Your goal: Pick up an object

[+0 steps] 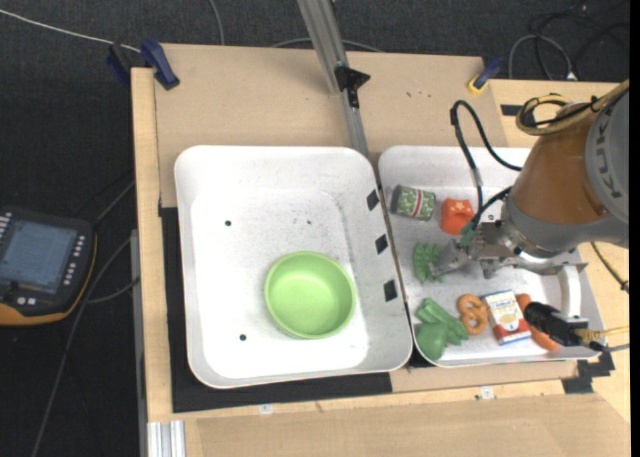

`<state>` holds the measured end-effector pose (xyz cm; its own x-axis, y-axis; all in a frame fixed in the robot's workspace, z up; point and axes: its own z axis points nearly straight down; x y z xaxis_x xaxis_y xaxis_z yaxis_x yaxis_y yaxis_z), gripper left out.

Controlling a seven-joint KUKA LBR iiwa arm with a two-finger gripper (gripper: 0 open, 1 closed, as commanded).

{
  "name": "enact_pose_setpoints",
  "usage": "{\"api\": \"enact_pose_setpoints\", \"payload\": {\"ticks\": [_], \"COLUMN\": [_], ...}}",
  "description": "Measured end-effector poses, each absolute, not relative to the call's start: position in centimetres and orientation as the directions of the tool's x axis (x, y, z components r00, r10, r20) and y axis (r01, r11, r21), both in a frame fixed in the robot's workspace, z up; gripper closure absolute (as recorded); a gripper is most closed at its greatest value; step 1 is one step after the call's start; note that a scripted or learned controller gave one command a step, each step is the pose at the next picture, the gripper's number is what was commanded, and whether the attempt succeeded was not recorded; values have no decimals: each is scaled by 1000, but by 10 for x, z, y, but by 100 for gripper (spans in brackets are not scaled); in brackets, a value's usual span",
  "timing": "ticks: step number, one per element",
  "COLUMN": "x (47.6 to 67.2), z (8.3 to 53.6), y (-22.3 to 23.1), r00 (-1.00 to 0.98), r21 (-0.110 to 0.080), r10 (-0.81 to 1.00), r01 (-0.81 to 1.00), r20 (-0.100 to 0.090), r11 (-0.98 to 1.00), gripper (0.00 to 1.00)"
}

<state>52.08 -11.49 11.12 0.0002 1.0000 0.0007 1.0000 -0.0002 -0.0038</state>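
Green plastic toy (428, 262) looks light, stiff and knobbly; the gripper (447, 263) grasps its right edge, a sound hold if pinched across a thin part.

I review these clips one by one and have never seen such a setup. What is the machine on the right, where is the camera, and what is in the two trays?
The camera looks down at a slant on a bench with two white bins. The grey and orange robot arm reaches in from the right; its claw is low in the right bin, by a green toy. Around it lie a small can, a red piece, a pretzel and a small carton. The left bin holds a green bowl. I cannot tell whether anything is gripped.
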Motion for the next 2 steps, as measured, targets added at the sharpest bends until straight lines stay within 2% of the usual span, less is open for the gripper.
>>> {"api": "enact_pose_setpoints", "payload": {"ticks": [1, 2], "x": [522, 523], "z": [123, 185], "y": [-115, -119], "r00": [0, 0], "r21": [1, 6], "r10": [1000, 1000], "r01": [1000, 1000], "r20": [0, -1], "r11": [0, 0], "gripper": [100, 100]}}
